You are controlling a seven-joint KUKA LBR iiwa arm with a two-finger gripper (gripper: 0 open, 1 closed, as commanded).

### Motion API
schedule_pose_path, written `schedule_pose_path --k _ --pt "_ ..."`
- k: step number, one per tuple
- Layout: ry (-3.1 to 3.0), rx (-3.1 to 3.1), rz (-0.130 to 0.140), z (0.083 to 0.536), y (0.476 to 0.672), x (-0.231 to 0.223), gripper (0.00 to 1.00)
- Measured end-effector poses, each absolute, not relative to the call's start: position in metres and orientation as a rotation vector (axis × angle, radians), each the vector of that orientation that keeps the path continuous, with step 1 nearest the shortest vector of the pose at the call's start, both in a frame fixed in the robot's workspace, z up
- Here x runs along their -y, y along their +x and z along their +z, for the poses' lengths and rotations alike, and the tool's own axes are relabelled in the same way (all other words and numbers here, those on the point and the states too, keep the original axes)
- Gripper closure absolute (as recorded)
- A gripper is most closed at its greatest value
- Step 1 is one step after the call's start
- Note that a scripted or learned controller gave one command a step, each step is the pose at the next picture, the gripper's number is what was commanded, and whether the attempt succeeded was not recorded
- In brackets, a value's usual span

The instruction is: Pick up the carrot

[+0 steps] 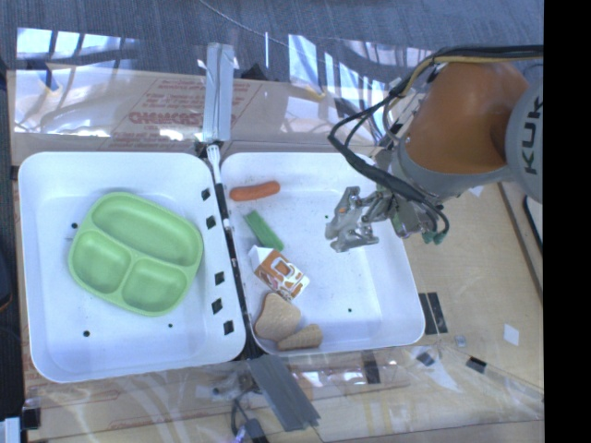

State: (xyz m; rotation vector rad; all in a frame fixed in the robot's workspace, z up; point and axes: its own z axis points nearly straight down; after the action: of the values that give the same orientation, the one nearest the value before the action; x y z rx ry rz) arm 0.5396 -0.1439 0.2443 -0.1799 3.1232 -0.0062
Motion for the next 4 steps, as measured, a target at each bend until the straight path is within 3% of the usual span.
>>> schedule_pose_path --k 1,2,3,4 --pt "-0.402 -3.118 0.003 0.161 0.519 0.104 1.00" --pt "-0.400 -3.112 0.003 0.193 0.559 0.012 1.00" --pt "-0.487 -3.092 0.002 0.277 0.553 -0.086 1.00" --pt "-0.744 -3.053 -0.001 0.255 0.514 -0.042 1.00"
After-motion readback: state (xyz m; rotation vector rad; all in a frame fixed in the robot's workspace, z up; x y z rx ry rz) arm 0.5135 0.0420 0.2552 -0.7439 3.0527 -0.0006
